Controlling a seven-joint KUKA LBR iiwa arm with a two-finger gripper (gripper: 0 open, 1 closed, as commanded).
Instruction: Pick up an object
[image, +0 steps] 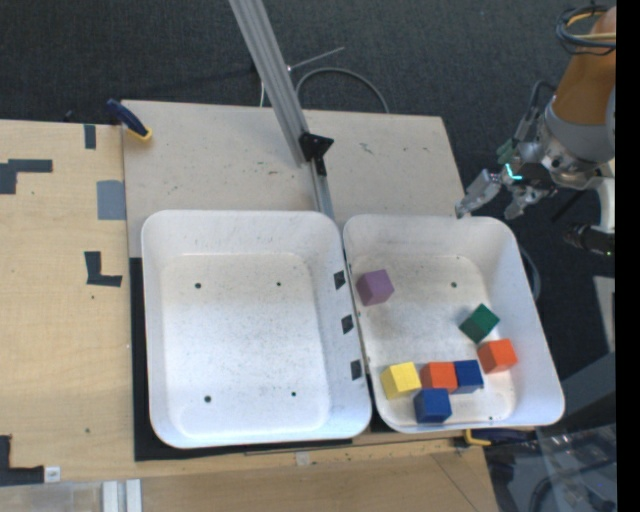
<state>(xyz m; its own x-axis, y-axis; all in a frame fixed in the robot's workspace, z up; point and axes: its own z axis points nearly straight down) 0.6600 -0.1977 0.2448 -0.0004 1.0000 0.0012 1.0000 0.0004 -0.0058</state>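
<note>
Here the tool hangs past the far right corner of the right bin, outside its rim, with nothing between its fingers; they stand spread apart. The arm, with its orange band, reaches in from the upper right.

All the blocks lie in the right bin. A purple cube sits alone near the bin's left wall, well apart from the others. A green cube, turned corner-on, rests toward the right side, and just below it is an orange cube. Along the near wall runs a row: a yellow cube, a second orange cube touching a blue cube, and another blue cube in front of them. Each looks small, matte and plainly coloured.

The left bin sits beside the right one on the desk.
</note>
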